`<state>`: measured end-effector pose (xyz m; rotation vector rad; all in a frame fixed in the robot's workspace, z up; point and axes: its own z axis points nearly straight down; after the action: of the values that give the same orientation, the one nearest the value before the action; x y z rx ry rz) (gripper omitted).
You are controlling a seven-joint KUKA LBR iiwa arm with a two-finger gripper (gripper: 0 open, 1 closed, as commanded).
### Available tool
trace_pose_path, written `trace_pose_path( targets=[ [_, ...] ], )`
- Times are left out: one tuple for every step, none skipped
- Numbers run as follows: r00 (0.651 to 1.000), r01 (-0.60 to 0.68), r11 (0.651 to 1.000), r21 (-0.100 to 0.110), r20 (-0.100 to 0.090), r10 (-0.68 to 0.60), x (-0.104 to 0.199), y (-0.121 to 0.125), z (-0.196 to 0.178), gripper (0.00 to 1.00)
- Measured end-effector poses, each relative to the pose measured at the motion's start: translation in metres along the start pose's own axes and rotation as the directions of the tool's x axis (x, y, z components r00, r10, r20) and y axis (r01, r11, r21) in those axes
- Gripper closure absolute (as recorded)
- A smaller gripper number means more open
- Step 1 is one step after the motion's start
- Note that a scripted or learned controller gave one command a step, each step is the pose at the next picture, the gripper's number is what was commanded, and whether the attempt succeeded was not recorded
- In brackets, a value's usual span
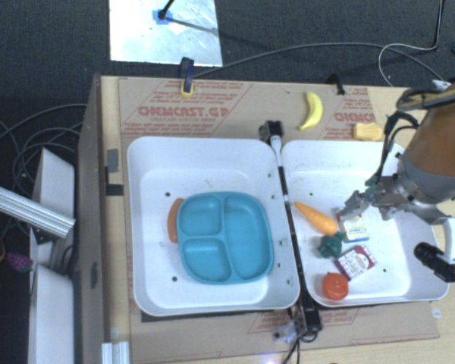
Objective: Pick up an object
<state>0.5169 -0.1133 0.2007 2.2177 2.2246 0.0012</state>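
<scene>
The gripper hangs just right of the carrot, apparently lining up a grab; I cannot tell its opening.

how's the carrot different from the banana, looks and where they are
The carrot is orange and tapered; the banana is yellow and curved. The carrot lies inside the right bin, near the divider; the banana lies outside both bins on the cardboard behind them. Both look like small toy foods lying flat.

Grey arm with an orange band reaches in from the right (angled downward), its end effector held low.
</scene>
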Motion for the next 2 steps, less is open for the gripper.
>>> trace_pose_path(
  targets=[
    [1.0, 0.0, 1.0, -0.01, 0.002, 0.0, 0.018, 0.024, 0.113, 0.0],
    [1.0, 0.0, 1.0, -0.018, 0.005, 0.0, 0.018, 0.01, 0.111, 0.0]
  ],
)
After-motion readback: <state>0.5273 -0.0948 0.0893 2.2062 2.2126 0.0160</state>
